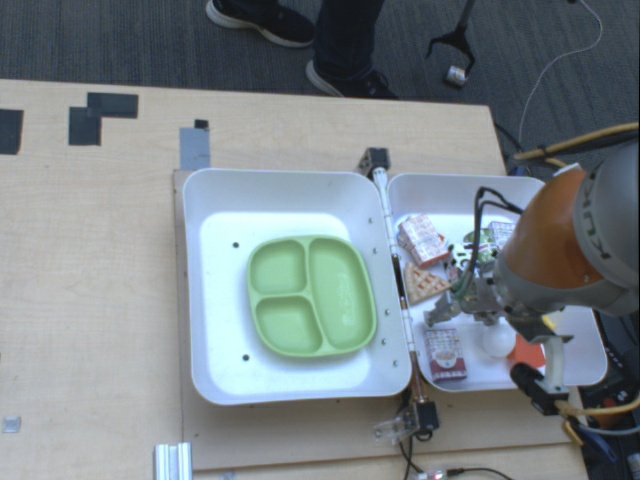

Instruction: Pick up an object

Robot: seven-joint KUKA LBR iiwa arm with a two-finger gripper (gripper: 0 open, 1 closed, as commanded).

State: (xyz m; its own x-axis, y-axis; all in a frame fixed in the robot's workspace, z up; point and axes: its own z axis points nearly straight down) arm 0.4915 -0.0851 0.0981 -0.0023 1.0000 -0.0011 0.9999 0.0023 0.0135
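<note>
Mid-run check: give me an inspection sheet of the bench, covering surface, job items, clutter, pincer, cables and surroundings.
Surface: wooden bench bearing two white bins side by side; dark tape patches at its far left.
Job's things: right bin holds a waffle piece, a red-and-white packet, a dark red packet, a white round object and an orange piece.
Clutter: green divided plate in the left bin.
Pincer: the pincer is low over the right bin, near the waffle piece; finger state unclear.
Cables: wires at the bench's near edge; white cable on the floor.
Surroundings: a person's shoes on grey carpet.
</note>
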